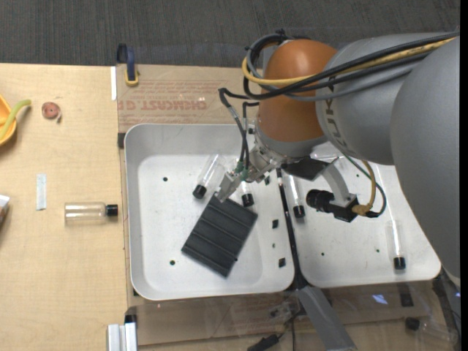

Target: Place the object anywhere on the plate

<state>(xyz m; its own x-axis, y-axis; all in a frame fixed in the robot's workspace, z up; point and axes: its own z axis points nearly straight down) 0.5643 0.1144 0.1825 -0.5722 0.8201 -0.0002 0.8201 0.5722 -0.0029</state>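
A black ribbed rectangular plate (219, 236) lies tilted in the left bin (146, 196). A clear tube with a black cap (207, 175) rests just above and left of the plate, on the bin floor. My gripper (238, 185) hangs under the orange wrist, over the plate's upper edge and right beside that tube. The wrist hides what is at the gripper's tips.
The right bin (417, 232) holds a clear tube (295, 194) near the divider and another (395, 243) at the right. On the wooden bench to the left lie a clear vial (88, 210), a small white strip (41, 192) and a red disc (50, 110).
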